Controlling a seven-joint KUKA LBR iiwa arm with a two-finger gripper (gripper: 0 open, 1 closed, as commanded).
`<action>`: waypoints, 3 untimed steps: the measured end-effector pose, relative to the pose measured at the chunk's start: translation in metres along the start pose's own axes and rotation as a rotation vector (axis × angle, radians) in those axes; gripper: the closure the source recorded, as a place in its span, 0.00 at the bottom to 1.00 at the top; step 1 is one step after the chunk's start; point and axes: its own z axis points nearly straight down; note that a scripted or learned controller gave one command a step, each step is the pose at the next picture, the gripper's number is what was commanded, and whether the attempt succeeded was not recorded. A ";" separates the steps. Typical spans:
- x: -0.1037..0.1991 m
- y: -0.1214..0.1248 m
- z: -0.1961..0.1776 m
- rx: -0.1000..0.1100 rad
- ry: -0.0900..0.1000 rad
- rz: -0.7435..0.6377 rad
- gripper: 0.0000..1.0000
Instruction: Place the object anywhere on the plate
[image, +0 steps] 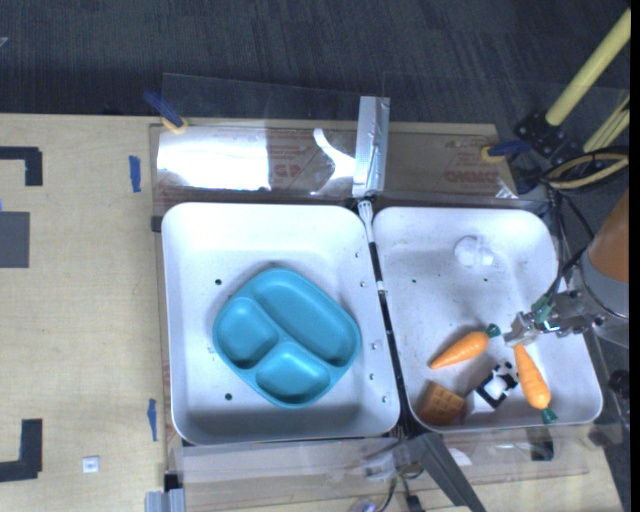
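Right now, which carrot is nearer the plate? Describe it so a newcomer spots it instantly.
Start at the right white bin, next to the bin holding the blue plate. In its lower half, the orange carrot with a green tip lies on a slant just above the brown waffle-like piece. Unlike the other carrot by the tool, it sits closer to the divider.

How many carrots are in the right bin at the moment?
2. One carrot lies near the middle of the right bin; the other carrot lies toward its right wall, just below the pincer. More could hide under the arm.
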 end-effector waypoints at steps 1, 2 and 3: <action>0.077 0.042 0.000 0.001 -0.001 -0.207 1.00; 0.149 0.023 -0.031 0.003 0.001 -0.177 1.00; 0.214 0.031 -0.077 0.000 -0.002 -0.430 1.00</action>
